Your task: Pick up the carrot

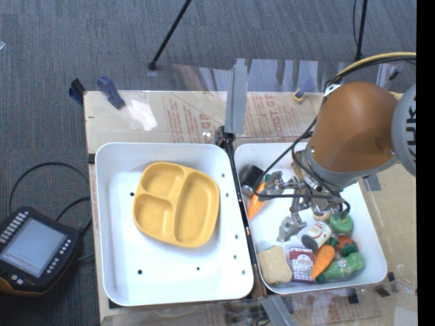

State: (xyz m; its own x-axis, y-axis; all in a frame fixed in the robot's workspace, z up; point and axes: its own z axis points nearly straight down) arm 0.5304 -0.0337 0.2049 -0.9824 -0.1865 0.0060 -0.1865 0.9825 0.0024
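While the arm (353, 131) is poised over the right bin (376, 236), a yellow divided plate (178, 203) is seen in the left bin (115, 250); the gripper (293, 216) is lowered among toys, its grip impossible to judge; the carrot (323, 261) is lain near the front edge.

The arm (357, 128) is cut off by the right picture edge, and part of the right bin (272, 156) is hidden beneath its orange band. The state of the hand (293, 212) cannot be resolved against the clutter. An orange piece (255, 202) at the right bin's left wall is partly covered by the hand's metal parts; its identity cannot be told. The lettering on the small red packet (301, 262) is too small to be read. The handheld pendant (30, 250) is clipped by the left edge.
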